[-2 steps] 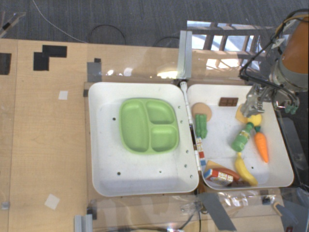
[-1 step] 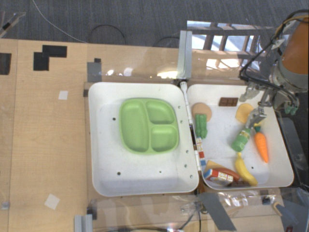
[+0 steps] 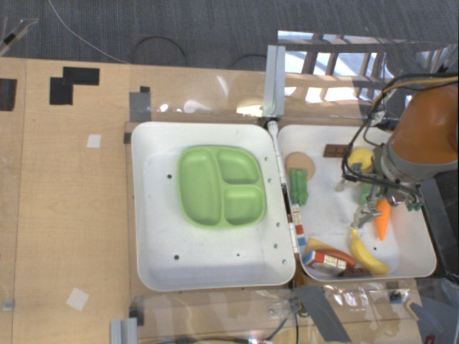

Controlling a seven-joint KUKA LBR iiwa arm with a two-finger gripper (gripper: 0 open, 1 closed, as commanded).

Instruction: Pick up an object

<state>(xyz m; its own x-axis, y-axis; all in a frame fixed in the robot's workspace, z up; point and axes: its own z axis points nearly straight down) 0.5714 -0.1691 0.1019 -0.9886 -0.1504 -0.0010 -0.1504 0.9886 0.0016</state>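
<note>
The right bin (image 3: 326,206) holds several small objects. An orange carrot (image 3: 383,221) lies near its right side, with a yellow banana (image 3: 368,253) just below it. My gripper (image 3: 367,212) hangs low over the bin, right beside the carrot's left edge and above the banana. The grey wrist and orange band (image 3: 429,124) cover what lies behind it. A yellow lemon (image 3: 361,159) peeks out at the wrist's left. A small green piece (image 3: 366,192) shows right at the gripper; I cannot tell whether it is held.
A green divided plate (image 3: 219,185) sits in the left bin (image 3: 161,264). The right bin also has a tan cookie (image 3: 300,165), a green toy (image 3: 297,189), a brown bar (image 3: 333,150) and a hot dog (image 3: 328,257). The bin wall stands close to the carrot's right.
</note>
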